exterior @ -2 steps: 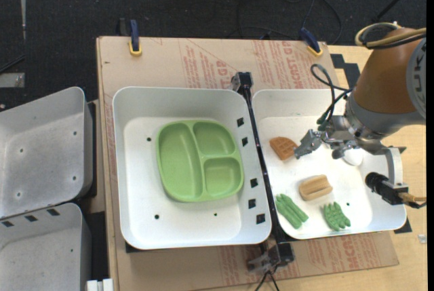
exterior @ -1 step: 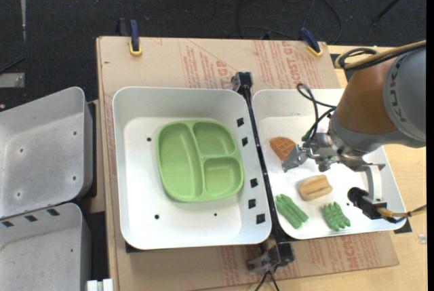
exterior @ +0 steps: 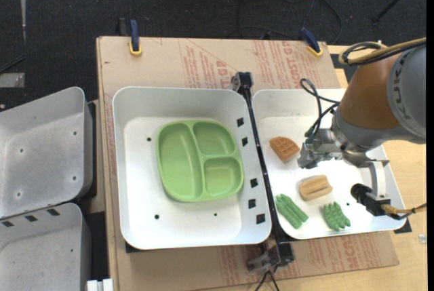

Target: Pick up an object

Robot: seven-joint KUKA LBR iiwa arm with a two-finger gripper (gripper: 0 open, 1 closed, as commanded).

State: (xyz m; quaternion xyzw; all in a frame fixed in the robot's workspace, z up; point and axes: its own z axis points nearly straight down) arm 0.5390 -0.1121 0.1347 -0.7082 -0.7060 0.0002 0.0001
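While the claw (exterior: pixel 308 155) hangs over the right bin (exterior: pixel 285 103), its spread impossible to tell, the toy waffle (exterior: pixel 285 148) lies just left of it, the bread roll (exterior: pixel 315 187) just below.

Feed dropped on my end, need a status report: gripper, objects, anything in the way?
Gripper over right bin, beside waffle. Bread roll, two green pieces loose. Nothing seen between fingers.

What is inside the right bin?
In the right bin: a waffle, a bread roll and two green vegetable pieces. The arm covers its far right side.
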